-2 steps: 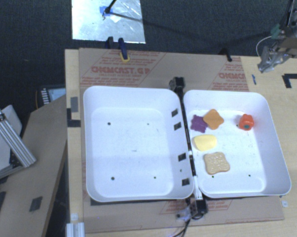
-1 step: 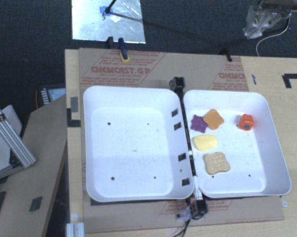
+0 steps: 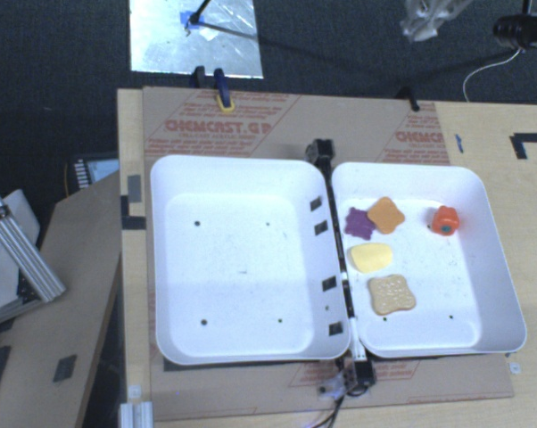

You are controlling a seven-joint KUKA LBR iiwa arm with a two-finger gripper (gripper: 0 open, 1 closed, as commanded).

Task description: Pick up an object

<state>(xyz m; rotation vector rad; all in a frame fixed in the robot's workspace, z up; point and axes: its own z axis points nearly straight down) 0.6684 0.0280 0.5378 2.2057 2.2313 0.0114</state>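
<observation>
Objects to pick: five small toys lie in the right bin (image 3: 496, 239), none lifted yet.
Gripper (image 3: 426, 20): blurred at the top of the camera view, beyond the far edge of the bench and well apart from both bins; whether it is apart or together I cannot tell, and nothing is seen in it.
Direction to the toys: all of them lie nearer the viewer than the gripper, so the reach would have to come forward and down into the right bin.
Orange cylinder (image 3: 444, 220): the piece closest to the gripper, alone toward the bin's right side, likely the easiest approach.
Orange flat piece (image 3: 385, 214): touching or just beside the purple star (image 3: 359, 224), near the divider.
Yellow piece (image 3: 371, 257): just below that pair, its long axis running left to right.
Tan waffle-like piece (image 3: 392, 294): nearest the front wall.
Left bin (image 3: 161, 266): only a few dark specks on its floor.
</observation>
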